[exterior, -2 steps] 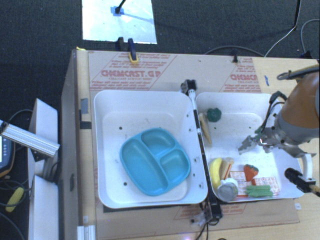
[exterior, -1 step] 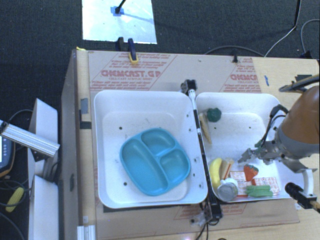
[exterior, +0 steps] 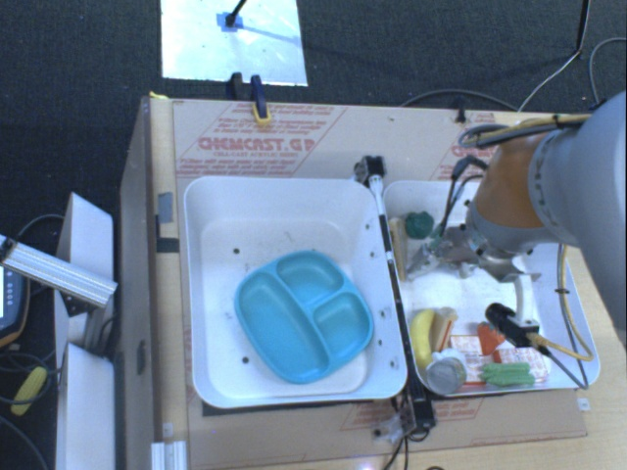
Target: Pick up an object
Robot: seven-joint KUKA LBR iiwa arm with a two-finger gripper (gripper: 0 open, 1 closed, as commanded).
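Two shallow white plastic bins sit side by side on a brown printed cardboard sheet [exterior: 265,135] covering the bench. The left bin [exterior: 220,213] holds one thing: a light blue plastic tray [exterior: 304,313] with three compartments and rounded corners, lying flat and turned at an angle toward the near right of that bin.

The right bin [exterior: 578,355] holds a small clutter. At its far left lies one dark green rounded object [exterior: 419,224], with a pale stick-like piece [exterior: 398,243] just beside it along the bin's left wall. Nearer, one yellow banana-shaped toy [exterior: 422,335] lies lengthwise, and a tan piece [exterior: 445,321] is touching its right side. At the near edge one round grey can-like object [exterior: 446,375] stands on end. To its right lie one orange piece [exterior: 490,340], one flat red-and-white packet [exterior: 524,358] and one green ridged piece [exterior: 509,376], close together.

The gripper [exterior: 453,258], metallic and grey, sits low over the far middle of the right bin, below the orange band [exterior: 509,184] of the grey arm [exterior: 583,164]. It is near the dark green object but apart from it. Whether its fingers are spread or closed cannot be made out, and nothing is seen between them.
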